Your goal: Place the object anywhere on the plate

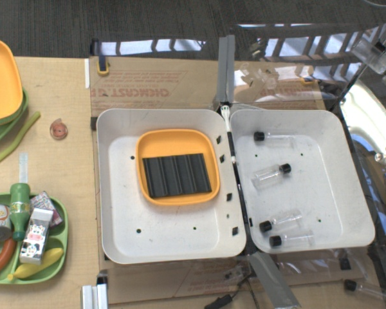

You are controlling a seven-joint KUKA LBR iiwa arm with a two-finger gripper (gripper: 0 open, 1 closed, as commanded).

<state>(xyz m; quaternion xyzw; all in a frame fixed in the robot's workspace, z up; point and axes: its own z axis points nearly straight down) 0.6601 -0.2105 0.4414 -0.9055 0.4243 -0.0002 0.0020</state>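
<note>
An orange square plate (175, 141) sits in the left white bin (119, 224), toward its back middle. A black ribbed rectangular object (178, 175) lies flat on the plate and covers its front half. Several clear vials with black caps lie in the right white bin (347, 192): one at the back (273, 136), one in the middle (271, 172), and two close together at the front (286, 232).
On the bench to the left stands a stack with an orange plate (0, 82) on top. A green tray (26, 240) there holds toy food and a bottle. A small pink piece (58, 129) lies near them. Cardboard (154, 85) lies behind the bins.
</note>
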